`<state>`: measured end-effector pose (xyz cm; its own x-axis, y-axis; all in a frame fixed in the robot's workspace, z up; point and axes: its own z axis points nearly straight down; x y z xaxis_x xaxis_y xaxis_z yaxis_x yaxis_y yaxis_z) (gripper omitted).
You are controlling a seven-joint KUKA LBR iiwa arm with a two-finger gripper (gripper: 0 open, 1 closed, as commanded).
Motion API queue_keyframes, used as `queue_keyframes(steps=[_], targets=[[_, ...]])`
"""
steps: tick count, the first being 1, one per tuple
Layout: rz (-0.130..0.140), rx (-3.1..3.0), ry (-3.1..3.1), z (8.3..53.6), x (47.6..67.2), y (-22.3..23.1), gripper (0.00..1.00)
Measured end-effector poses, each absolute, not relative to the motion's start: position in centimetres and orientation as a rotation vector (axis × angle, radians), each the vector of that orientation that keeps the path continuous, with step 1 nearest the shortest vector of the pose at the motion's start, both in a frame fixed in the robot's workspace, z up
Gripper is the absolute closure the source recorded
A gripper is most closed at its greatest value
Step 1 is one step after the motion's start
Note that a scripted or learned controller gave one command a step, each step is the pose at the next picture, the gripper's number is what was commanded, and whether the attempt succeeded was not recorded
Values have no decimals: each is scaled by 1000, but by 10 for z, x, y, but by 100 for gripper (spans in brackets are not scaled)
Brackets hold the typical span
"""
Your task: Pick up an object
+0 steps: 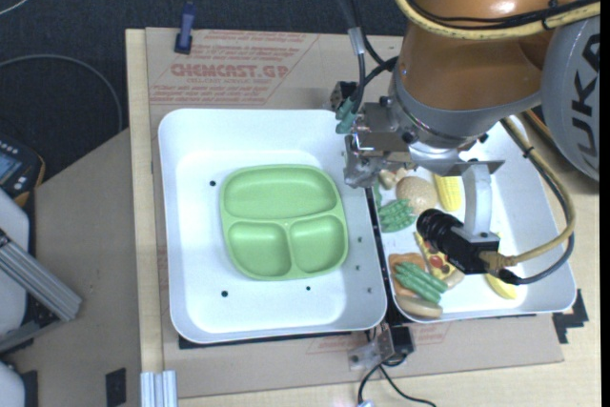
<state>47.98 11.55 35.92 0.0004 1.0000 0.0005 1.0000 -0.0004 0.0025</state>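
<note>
Hanging over the right bin (548, 295), the tool (381, 162) sits low at that bin's left edge above toy food (419, 276); I cannot tell its state. A green divided plate (283, 221) fills the left bin (191, 300)

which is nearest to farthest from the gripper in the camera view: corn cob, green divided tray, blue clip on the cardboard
From the gripper:
1. Corn cob, in the right bin, just to its right.
2. Green divided tray, in the left bin.
3. Blue clip, at the bench's far left corner.
</note>
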Motion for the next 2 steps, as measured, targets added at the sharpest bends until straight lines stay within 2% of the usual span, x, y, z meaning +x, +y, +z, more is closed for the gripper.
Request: queue_keyframes(steps=[2], targets=[[8,2219,2219,379,481,116,100]])
